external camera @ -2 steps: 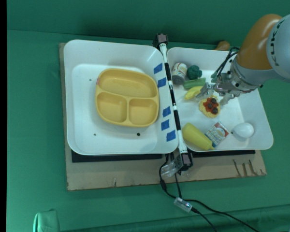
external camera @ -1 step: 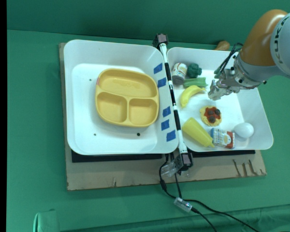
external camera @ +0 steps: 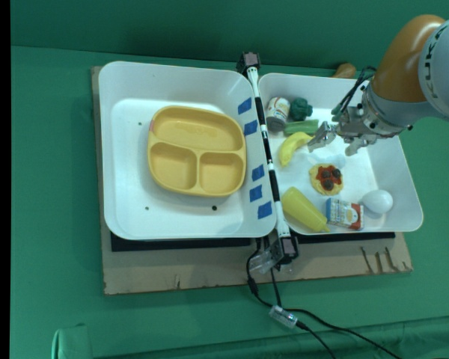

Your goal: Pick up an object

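Left bin (external camera: 127, 200): yellow tray (external camera: 197, 150) sits alone, three compartments.
Right bin (external camera: 404, 193): here's the pile — can (external camera: 278, 111), broccoli (external camera: 301, 108), banana (external camera: 292, 147), pizza (external camera: 326, 178), bottle (external camera: 305, 209), carton (external camera: 345, 213), egg (external camera: 376, 200).
Gripper (external camera: 337, 137): spread open, gripping nothing, just right of the banana.
Risk: crowded corner; a descent could nudge neighbours or close on air.
Unclear: gripper height above the bin.
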Available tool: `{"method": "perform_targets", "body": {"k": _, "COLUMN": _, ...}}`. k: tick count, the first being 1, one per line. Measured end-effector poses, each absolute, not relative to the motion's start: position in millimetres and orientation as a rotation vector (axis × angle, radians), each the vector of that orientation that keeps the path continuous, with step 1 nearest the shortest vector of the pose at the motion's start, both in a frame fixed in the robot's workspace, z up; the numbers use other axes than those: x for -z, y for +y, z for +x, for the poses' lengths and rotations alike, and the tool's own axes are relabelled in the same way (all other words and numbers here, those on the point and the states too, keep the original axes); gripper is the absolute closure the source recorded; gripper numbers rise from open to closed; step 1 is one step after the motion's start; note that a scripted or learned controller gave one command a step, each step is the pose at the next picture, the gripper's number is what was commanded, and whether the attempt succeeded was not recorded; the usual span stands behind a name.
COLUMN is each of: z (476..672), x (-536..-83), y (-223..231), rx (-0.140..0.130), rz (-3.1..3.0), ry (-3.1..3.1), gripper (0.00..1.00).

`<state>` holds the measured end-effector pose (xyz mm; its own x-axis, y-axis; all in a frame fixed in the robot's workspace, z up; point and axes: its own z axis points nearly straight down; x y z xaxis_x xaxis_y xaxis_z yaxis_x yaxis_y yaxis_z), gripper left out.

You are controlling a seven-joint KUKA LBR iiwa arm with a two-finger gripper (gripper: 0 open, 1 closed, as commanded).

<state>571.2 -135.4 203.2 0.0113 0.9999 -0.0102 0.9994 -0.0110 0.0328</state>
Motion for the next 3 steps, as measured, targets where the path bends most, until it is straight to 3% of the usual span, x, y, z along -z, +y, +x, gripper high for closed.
{"method": "perform_targets", "body": {"k": 1, "z": 622.2, "x": -187.0, "y": -139.2, "rx": -0.010, "rz": 2.214, "ry": 2.206, "gripper": 0.00}}
{"method": "perform_targets", "body": {"k": 2, "z": 625.4, "x": -205.1, "y": -142.4, "rx": -0.020, "rz": 2.207, "ry": 2.188, "gripper": 1.00}}
{"method": "perform_targets", "body": {"k": 3, "z": 625.4, "x": -205.0, "y": -142.4, "rx": -0.019, "rz": 2.207, "ry": 2.188, "gripper": 0.00}}
